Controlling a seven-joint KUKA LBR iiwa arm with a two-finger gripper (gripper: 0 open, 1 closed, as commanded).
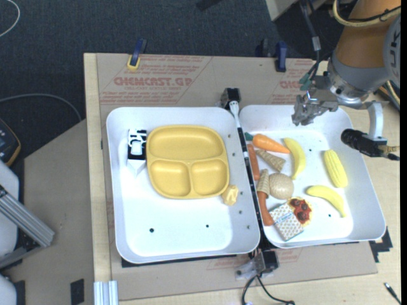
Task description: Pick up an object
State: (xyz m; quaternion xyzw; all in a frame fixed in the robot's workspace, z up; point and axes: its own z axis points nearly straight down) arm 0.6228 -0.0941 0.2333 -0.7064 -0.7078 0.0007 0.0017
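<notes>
The gripper point(307, 116) hangs over the far edge of the right bin point(365, 224), near its far left corner. It is a small dark metal part under a grey wrist, and above this the arm point(369, 40) has a rounded orange band. Whether the hand is wide or narrow cannot be told from this view, and nothing is seen inside it.

The right bin is a shallow white plastic tray with rounded corners. It carries toy foods with a smooth plastic look. An orange carrot point(269, 143), long and pointed, lies near the left edge in the far half. Just beside it is a curved yellow banana point(295, 156). A yellow corn cob point(334, 168) with a ribbed surface lies toward the right edge. A second banana point(327, 198) lies nearer the front, right of the middle. A beige round piece point(280, 185) sits near the middle, touching a tan ridged cone point(272, 160). Near the front edge lies a flat pizza slice point(299, 210) with red topping, beside a small checkered packet point(286, 222).

The left bin point(165, 246) is of the same white plastic. A yellow divided plate point(187, 161) with three compartments and soft rounded edges lies in its far half. A small pale yellow piece point(230, 196) touches the plate's near right corner. A black and white object point(135, 143) lies by the left edge.
</notes>
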